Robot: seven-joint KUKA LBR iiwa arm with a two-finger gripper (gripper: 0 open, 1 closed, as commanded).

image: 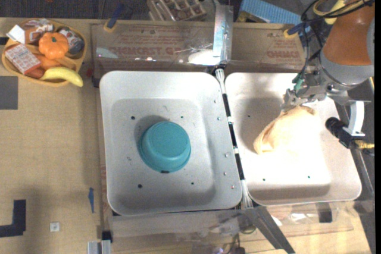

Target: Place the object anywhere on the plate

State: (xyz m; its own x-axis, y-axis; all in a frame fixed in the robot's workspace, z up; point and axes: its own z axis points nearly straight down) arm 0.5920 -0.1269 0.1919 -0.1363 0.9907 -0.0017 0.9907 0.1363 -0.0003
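A teal round plate [165, 146] lies in the middle of the left bin [119, 98]. A pale tan, soft-looking object [278, 131] lies slanted in the right bin [309, 181], running from lower left to upper right. My gripper [296, 98] hangs right over the object's upper right end, at or touching its tip. The view does not make clear whether that end is gripped. The grey arm with its orange band [351, 38] comes in from the upper right.
A wall [229, 128] divides the two bins between the object and the plate. A cardboard wall [155, 44] stands behind both bins. A bowl of toy fruit [44, 56] sits on the bench at far left. A black part [339, 131] juts over the right bin's right side.
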